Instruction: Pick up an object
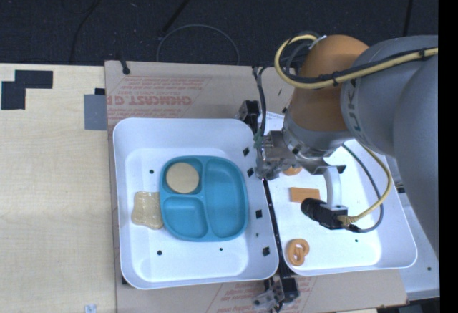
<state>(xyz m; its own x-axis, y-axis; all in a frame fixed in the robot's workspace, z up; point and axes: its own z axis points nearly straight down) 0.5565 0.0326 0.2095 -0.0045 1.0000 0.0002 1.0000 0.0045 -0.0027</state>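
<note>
The arm (358, 89) reaches in over the right bin (390, 251), and its gripper (266, 161) hangs low at that bin's left wall, close to the divide with the left bin (136, 261). The wrist hides the fingertips, so whether they are wide, narrow or closed on anything cannot be told, and nothing can be seen held. Candidates for the pick lie in the right bin: an orange block (303, 195) on the floor just right of the gripper, a small orange piece (292, 170) part-hidden under the wrist, and a pretzel (298, 251) near the bin's front edge. Left of the right bin, in the other bin, sits a blue tray (215, 218) with a round biscuit (182, 177) in one compartment, and a pale piece (147, 210) touching the tray's left side. Judged from this, the task looks unfinished: the approach seems made, but no object is lifted, so the grasp and the raise are left to do
</note>
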